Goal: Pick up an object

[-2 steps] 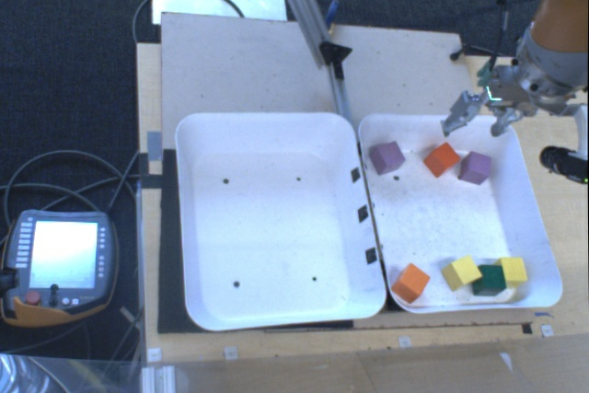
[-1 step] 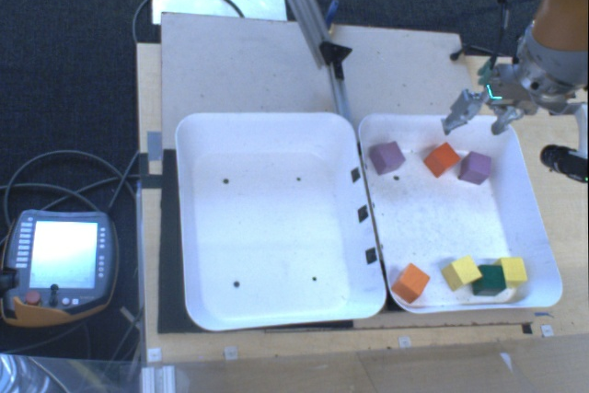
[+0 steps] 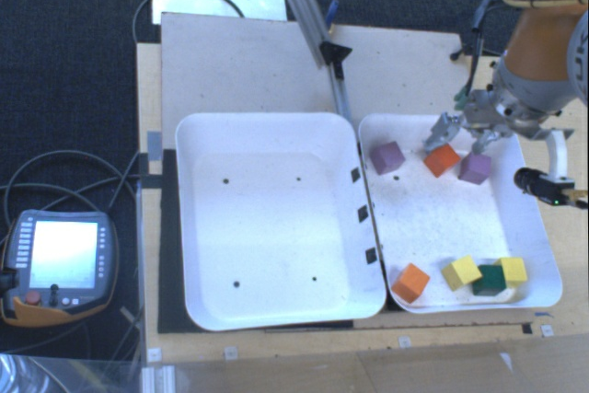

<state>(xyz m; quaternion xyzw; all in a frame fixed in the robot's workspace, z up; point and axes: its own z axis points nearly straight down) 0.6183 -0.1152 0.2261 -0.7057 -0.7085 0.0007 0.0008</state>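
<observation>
Pendant [image 3: 57, 267]: sits lower left, off the surface.
Left bin [image 3: 202, 198]: just plain white floor.
Right bin [image 3: 538, 235]: purple cube [image 3: 386, 156] upper left, orange cube [image 3: 442, 160] beside it, second purple cube [image 3: 476, 168] next over.
Bottom row: orange block [image 3: 411, 282], yellow [image 3: 462, 272], green [image 3: 490, 280], yellow [image 3: 513, 270].
Hand [image 3: 457, 141]: fingers spread open, straddling the orange cube, nothing gripped.

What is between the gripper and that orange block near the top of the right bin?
Nothing visible. The gripper hangs right over the orange block, its fingers straddling it from above. The closest neighbour, a purple block, sits just to its right, close enough that a finger might bump it.
</observation>
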